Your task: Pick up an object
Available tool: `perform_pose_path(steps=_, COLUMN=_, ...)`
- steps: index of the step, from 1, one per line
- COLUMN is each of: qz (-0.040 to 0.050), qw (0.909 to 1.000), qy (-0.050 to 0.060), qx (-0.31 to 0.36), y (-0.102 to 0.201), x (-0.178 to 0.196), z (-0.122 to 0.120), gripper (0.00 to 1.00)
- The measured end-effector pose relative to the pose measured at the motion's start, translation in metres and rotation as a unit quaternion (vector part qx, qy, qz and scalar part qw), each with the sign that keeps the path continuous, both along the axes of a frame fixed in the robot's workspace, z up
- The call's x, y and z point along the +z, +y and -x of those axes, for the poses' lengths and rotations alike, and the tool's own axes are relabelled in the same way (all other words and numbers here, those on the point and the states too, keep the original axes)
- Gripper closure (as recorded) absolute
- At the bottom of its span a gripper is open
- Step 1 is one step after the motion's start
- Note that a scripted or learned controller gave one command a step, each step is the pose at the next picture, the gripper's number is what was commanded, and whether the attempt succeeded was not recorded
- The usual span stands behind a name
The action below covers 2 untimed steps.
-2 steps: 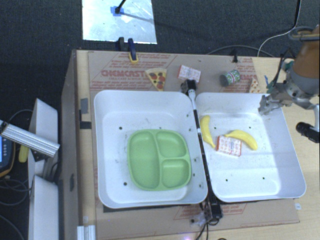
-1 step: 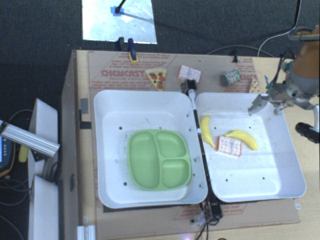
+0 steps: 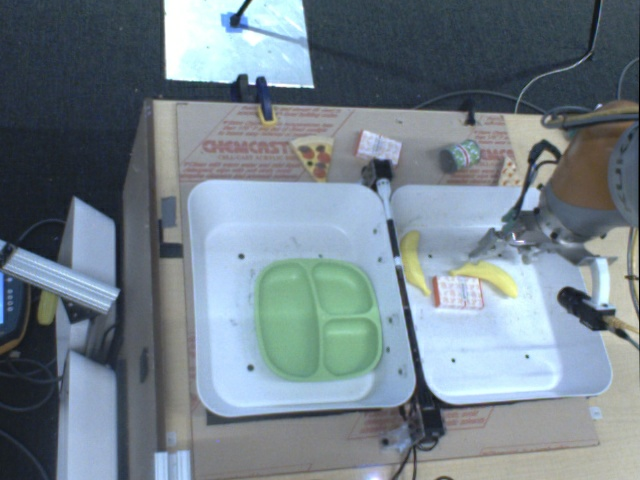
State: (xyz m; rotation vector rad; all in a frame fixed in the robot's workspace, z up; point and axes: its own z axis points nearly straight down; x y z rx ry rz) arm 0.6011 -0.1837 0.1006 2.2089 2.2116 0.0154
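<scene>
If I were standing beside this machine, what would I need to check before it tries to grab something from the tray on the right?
1. Something to pick lies in the right bin: ok. Two bananas and a small red-and-white box are there.
2. Gripper is over that bin: ok, just above the right-hand banana's upper end.
3. Fingers open or shut: cannot tell.
4. Anything already held: cannot tell; nothing visibly sits between the fingers.
5. Target free of neighbours: not ok. The box lies right against the right-hand banana.
6. Green divided plate is out of the way: ok, in the left bin.
</scene>
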Motion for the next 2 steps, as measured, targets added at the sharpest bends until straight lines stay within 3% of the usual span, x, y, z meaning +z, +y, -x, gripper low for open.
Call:
perform_pose_path(steps=1, qz=-0.0015, qw=1.0, qy=0.007, qx=0.0, y=0.0213, x=-0.0152, z=0.0331, gripper=0.0)
perform_pose_path(steps=2, qz=-0.0016, qw=1.0, qy=0.007, qx=0.0, y=0.0213, x=-0.0053, z=0.033, gripper=1.0)
